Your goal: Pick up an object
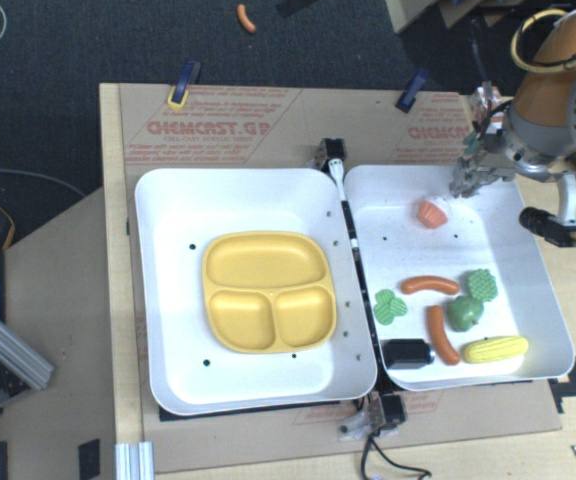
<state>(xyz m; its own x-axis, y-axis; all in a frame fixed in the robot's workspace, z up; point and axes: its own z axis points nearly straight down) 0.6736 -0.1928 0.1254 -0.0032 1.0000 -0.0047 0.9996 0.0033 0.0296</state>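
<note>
Worktop (268,108), cardboard-covered, carrying two shallow white bins side by side.

Pincer (465,183): at the end of the grey arm (553,88), poised over the far corner of the right bin (543,268). Nothing visible between its tips. Whether it stands wide or closed, I cannot tell from here; it is too small and blurred.

Items in the right bin, placed from the pincer:
- Small pink piece (431,213): just beside the pincer, a little nearer to me and to its left. Apart from it, lying flat on the bin floor. Likeliest candidate for the pick, in my judgement.
- Sausage (429,286): well in front of the pincer, lying crosswise.
- Second sausage (442,334): beyond that, lying lengthwise.
- Green leafy piece (390,307): toward the bin's inner wall.
- Green vegetable (464,313) and green ridged piece (482,285): close together, well apart from the pincer.
- Corn cob (495,348) and black block (406,353): at the near edge, farthest away.

Left bin (168,268): a yellow divided plate (269,290), well to the pincer's left.

Task status: not done. No object is lifted; all rest on the bin floors. Left to do: lower onto a chosen item, close on it, raise it.
</note>
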